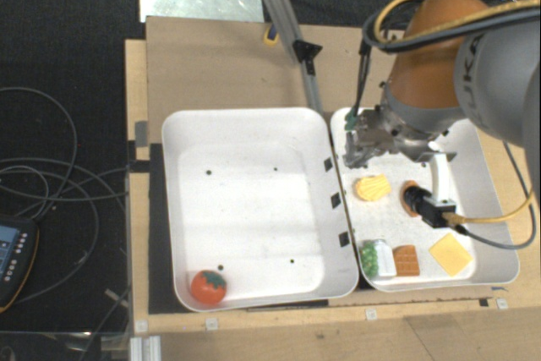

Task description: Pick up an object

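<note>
**The gripper hangs over the yellow toy – no grab yet**

The gripper [362,146] is in the right bin [483,182], up near the 11 o'clock corner. Nothing shows inside it, and I cannot tell if it is wide or narrow. The yellow bumpy toy [372,188] lies just beside it, at 6 o'clock from the gripper. I think this toy is the one to pick, so the step in hand is lining up over it.

For the next move, the gripper needs to slide a little toward 6 o'clock, go straight down and close on the toy.

The bin's wall stands close at 9 o'clock from the toy – not much room on that side. There is more bare floor toward 3 o'clock. A green and white toy [373,258], a brown block [406,260] and a yellow cheese slice [450,254] sit along the 6 o'clock wall, apart from the yellow toy.

The left bin [245,199] on the counter [220,63] has lots of open room, with one red tomato [207,287] in its 7 o'clock corner.
</note>
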`<action>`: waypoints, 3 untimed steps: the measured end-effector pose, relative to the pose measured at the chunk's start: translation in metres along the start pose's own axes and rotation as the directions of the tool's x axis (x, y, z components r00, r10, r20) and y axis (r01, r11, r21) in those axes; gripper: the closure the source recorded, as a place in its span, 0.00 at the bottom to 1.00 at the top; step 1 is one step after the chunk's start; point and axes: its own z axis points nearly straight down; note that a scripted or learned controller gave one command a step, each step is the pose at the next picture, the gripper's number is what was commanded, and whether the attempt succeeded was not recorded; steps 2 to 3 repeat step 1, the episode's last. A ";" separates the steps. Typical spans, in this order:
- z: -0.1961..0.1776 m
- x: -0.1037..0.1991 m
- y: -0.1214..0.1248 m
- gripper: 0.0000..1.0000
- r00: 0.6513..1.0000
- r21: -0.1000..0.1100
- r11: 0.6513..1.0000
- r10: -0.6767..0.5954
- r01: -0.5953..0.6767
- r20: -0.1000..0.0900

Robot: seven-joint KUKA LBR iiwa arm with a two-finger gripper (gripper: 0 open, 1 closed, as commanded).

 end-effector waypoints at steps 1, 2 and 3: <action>0.006 0.052 -0.006 1.00 1.000 0.000 1.000 0.001 -0.001 0.001; 0.006 0.052 -0.006 1.00 1.000 0.000 1.000 0.001 -0.001 0.001; 0.006 0.052 -0.006 1.00 1.000 0.000 1.000 0.001 -0.001 0.001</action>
